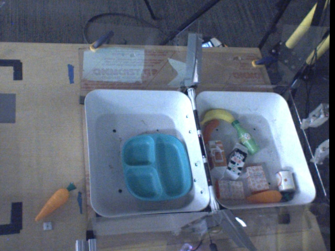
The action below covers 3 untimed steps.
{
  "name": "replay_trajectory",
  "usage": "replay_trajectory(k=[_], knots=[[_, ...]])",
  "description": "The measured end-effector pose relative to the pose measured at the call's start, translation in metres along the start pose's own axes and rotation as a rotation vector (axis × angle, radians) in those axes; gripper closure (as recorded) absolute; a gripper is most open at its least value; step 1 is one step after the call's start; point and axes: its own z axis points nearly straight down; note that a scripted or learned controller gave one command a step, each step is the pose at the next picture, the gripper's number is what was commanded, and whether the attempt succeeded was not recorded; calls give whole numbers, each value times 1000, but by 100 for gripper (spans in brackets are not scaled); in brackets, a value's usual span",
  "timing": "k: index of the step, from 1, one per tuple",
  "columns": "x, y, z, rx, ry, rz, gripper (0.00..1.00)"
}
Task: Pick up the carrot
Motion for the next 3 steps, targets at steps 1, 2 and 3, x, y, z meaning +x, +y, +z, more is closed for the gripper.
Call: replay_trajectory(k=[1, 2, 3], knots=[[14, 4, 76, -6, 5, -824, 0], [-2, 3, 175, -10, 4, -1345, 0], [19, 64, 176, -10, 3, -1562, 0]])
